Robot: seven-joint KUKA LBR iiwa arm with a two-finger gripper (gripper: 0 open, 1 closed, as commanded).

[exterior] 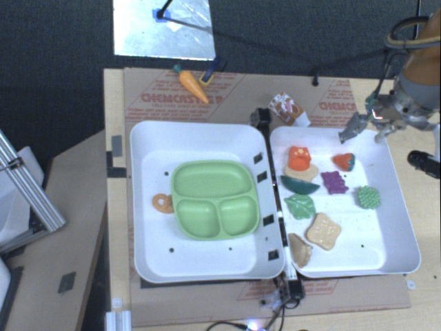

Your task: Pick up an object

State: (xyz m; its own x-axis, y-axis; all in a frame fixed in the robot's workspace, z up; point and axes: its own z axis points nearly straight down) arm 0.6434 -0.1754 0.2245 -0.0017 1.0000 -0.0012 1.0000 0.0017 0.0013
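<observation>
My gripper [365,130] hangs over the far right rim of the right bin [393,205], its two fingers spread open with nothing between them. Just below it in the bin lies a red strawberry-like piece [344,161]. Other toy foods lie in that bin: an orange block [299,158], a purple grape cluster [334,182], a dark green slice [299,185], a green leaf [300,205], a round green ball [368,197], a toast slice [323,231] and a tan piece [300,248].
The left bin [148,150] holds a green divided plate [214,198] and a small pretzel [162,203]. A toy carrot [193,86] and a wrapped snack [285,107] lie on the cardboard behind the bins. A foil sheet [164,19] sits at the back.
</observation>
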